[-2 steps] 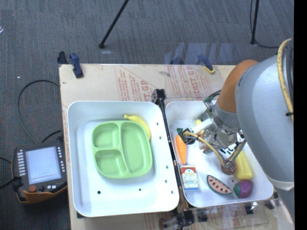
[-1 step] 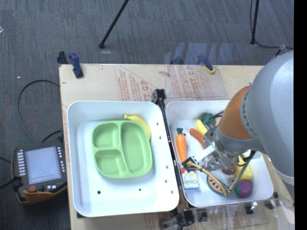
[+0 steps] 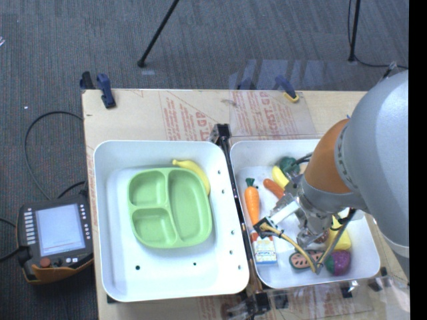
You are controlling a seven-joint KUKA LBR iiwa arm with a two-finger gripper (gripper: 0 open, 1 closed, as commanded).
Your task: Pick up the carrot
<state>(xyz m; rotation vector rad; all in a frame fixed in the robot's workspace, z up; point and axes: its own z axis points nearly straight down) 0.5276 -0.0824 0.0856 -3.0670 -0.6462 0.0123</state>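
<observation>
I am hovering over the right white bin (image 3: 373,259), jaws (image 3: 308,235) state unreadable. Orange plastic carrot (image 3: 252,204) lying left of me; approaching along its length, I should be straddling its middle.

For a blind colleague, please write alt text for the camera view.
A grey robot arm's gripper hangs low in the right white bin, among toy foods, apart from the orange carrot with green top lying near the bin's left wall. The left white bin holds a green divided plate and a yellow banana.
</observation>
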